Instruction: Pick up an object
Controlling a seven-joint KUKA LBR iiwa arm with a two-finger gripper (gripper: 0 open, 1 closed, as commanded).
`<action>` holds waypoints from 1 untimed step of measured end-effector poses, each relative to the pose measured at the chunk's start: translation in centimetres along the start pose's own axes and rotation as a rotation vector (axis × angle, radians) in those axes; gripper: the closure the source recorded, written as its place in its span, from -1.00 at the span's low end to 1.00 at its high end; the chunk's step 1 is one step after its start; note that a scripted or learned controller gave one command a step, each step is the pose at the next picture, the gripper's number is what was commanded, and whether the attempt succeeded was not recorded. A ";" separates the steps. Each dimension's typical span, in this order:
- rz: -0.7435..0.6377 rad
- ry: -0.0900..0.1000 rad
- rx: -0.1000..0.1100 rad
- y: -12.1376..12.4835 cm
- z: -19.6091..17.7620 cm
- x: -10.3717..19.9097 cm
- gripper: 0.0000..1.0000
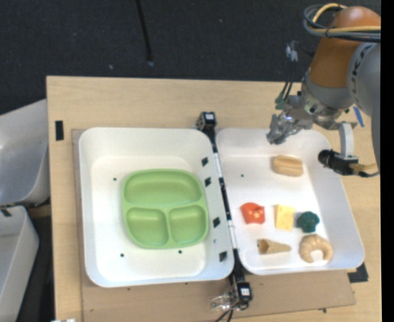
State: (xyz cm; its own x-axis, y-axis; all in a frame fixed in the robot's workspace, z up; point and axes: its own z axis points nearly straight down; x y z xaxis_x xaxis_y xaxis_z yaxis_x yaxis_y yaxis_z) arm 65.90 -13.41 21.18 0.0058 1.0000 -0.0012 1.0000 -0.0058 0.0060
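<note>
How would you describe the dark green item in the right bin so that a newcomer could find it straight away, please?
Start at the right bin, the one holding the small food items rather than the green tray. Look along its right side, below the bread roll. The broccoli sits just right of the yellow cheese and above the croissant; it is the only dark green, knobbly piece there.

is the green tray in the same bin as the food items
No, the green tray sits in the left bin, while the food items lie in the right bin.
</note>
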 end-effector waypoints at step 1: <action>-0.006 0.000 -0.001 0.1 -5.4 -0.2 1.00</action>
State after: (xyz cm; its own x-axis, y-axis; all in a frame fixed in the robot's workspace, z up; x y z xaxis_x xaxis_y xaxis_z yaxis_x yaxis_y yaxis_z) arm 66.00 -13.58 26.62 -0.0005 1.0000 -0.0015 1.0000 0.0005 0.0066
